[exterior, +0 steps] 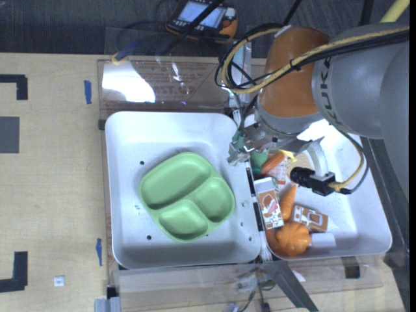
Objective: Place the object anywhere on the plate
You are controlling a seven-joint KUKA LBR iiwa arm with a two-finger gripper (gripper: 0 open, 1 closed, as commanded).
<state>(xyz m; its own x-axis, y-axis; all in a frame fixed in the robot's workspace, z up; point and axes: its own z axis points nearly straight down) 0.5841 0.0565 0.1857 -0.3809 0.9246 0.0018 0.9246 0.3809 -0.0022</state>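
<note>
Nearest the camera, an orange round fruit [290, 238] lies in the right bin [374, 229], just beside small cartons [269, 203] and a carrot [288, 197]. At the bin's far-left corner hangs the end effector [243, 149] — what it holds, perhaps something green, I cannot tell. Left bin [123, 194] carries the green plate [186, 195] — three compartments.

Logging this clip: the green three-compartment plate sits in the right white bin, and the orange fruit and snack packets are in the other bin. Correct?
Not quite. The camera view shows the green three-compartment plate in the left white bin; the orange fruit and snack packets lie in the right white bin.
</note>
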